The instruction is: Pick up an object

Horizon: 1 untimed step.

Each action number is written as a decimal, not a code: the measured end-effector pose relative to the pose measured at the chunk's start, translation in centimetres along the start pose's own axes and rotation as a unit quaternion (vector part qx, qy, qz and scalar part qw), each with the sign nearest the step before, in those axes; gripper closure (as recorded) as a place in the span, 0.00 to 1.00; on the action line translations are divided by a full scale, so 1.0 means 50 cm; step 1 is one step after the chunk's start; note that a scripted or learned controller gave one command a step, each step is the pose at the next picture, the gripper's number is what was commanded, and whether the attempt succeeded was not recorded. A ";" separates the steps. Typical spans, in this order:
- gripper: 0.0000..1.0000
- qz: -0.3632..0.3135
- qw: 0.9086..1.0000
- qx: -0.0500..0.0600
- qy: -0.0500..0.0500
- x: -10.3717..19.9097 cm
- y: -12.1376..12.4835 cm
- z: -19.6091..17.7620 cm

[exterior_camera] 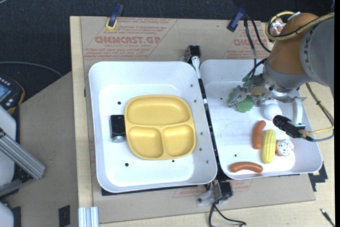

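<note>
Trouble is most likely at the small green leafy toy vegetable, which lies in the right white plastic bin toward its far edge, just right of the wall it shares with the left white plastic bin. The tool sits right over that green piece, touching or nearly touching it, and I cannot tell how wide it stands or whether it has anything in hold; the wrist and cables hide the contact.

A closure on so small and lumpy a thing could pinch only its edge and squirt it toward the shared wall. The white egg-like ball just beside it, under the wrist, may be nudged and roll.

The green piece looks roughly round, with no clear long axis or heading.

Nearer the front edge lie an orange-red sausage and a yellow corn cob, both running front to back, and a second red sausage lying along the front edge.
</note>
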<state>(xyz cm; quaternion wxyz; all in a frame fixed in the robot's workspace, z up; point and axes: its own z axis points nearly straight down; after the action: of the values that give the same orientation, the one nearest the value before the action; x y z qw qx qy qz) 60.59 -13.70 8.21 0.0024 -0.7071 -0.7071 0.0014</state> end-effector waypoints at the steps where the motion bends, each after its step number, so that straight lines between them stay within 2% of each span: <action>1: 1.00 0.001 1.000 -0.003 -0.001 -0.001 0.002 -0.027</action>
<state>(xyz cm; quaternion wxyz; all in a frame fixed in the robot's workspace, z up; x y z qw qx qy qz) 60.72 -13.76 9.55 -0.0003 -0.7075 -0.7068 -0.0002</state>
